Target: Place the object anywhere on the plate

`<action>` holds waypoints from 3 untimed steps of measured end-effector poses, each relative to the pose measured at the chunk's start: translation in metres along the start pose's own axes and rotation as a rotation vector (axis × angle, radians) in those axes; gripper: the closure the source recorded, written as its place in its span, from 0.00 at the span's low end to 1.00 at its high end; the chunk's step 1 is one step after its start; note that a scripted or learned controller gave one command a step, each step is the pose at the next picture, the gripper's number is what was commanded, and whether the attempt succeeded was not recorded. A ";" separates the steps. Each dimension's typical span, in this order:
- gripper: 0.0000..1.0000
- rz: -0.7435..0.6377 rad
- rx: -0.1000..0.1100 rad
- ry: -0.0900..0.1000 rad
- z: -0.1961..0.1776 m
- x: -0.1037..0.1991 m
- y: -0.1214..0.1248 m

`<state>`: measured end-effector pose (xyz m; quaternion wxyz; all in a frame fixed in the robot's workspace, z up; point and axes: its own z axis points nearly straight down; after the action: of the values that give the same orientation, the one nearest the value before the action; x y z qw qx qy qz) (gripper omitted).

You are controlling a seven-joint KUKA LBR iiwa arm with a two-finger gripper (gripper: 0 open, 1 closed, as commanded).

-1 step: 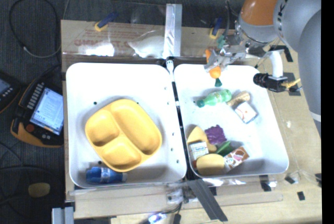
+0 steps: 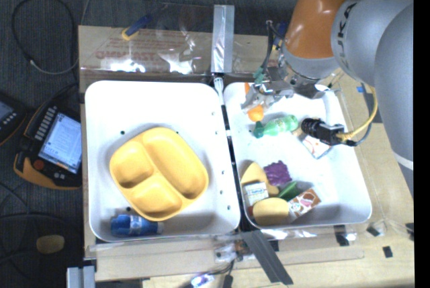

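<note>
— Dark carpet runs round the bench, and on it two white bins sit side by side. How far has the job got?

— Barely begun, I'd judge. The yellow plate [image 2: 158, 172] lies in the left bin [image 2: 101, 102] with all three of its compartments bare. Nothing has been set on it.

— And the gripper?

— The gripper [image 2: 259, 97] hangs at the far left corner of the right bin [image 2: 349, 166], just above a small orange piece [image 2: 255, 114] and a green bottle [image 2: 277, 125]. Which of them it is after is unclear.

— Is anything in its grasp?

— Whether it is parted or closed is too cluttered to make out, so I cannot tell.

— What room is there to carry across?

— The divider between the bins [image 2: 226, 139] lies just beside the gripper, so a lift must clear that rim. Beyond it the plate is well apart from the bin walls, with only a blue object [image 2: 134, 225] near its front edge. The right bin's near corner is crowded with a purple item [image 2: 276, 172] and packets.
</note>
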<state>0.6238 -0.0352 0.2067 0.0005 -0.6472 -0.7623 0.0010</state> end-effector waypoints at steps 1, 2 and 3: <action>1.00 0.087 0.002 0.001 0.024 0.092 -0.049; 1.00 0.054 0.004 0.000 0.059 0.176 -0.097; 1.00 -0.012 0.001 0.001 0.019 0.160 -0.092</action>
<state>0.5067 0.1078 0.1876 0.0011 -0.6427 -0.7661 0.0009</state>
